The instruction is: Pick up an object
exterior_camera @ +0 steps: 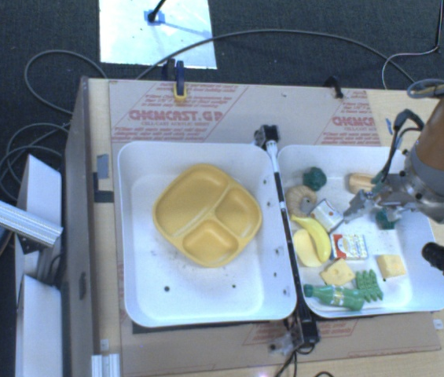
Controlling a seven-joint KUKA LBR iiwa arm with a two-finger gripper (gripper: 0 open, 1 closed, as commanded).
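The gripper, apparently spread and empty, hovered at the carton's twelve o'clock; it needed to descend squarely before clenching.

Bright even overhead light, soft shadows, slightly grainy, glare on floor sheet

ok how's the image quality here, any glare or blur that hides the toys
Camera view: lighting is even and soft, with a bright washed-out floor patch above the bench; the yellow tray is sharp; the small toys, like the banana, look soft and low-resolution; the gripper is slightly blurred.
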